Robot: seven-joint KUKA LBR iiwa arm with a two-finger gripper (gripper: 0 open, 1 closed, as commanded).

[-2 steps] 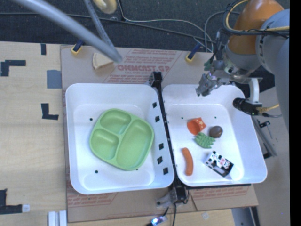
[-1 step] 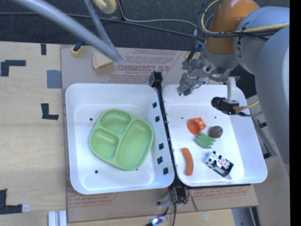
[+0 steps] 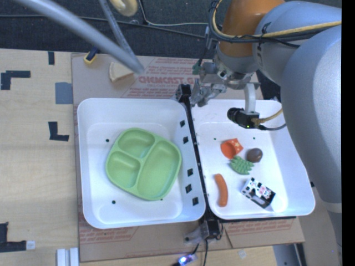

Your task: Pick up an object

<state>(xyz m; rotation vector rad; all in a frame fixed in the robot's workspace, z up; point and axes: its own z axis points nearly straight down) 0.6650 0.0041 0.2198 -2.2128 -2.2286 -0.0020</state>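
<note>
Right bin [image 3: 288,165] holds sausage [image 3: 221,189] well below tool [image 3: 201,93], grip unclear.

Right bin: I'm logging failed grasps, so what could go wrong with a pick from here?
The orange piece, green leaf-shaped piece and brown ball crowd together, so a grasp may catch two or push one aside. The sausage lies near the divider wall, which might block a finger.

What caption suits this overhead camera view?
Grey arm's gripper above two white bins: green divided plate left, small toys right.
</note>
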